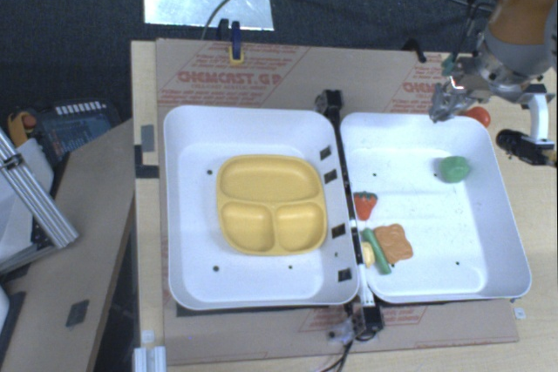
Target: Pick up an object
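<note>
Metal two-finger gripper (443, 111) hovered at right white plastic bin's (488, 274) far rim; finger state unclear. Round green object (453, 169) lay in that bin, near gripper. Nothing lifted; pick pending.

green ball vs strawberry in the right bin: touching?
Apart. The camera view shows bare white bin floor between the green ball, toward the right bin's far right, and the strawberry by its left wall.
</note>
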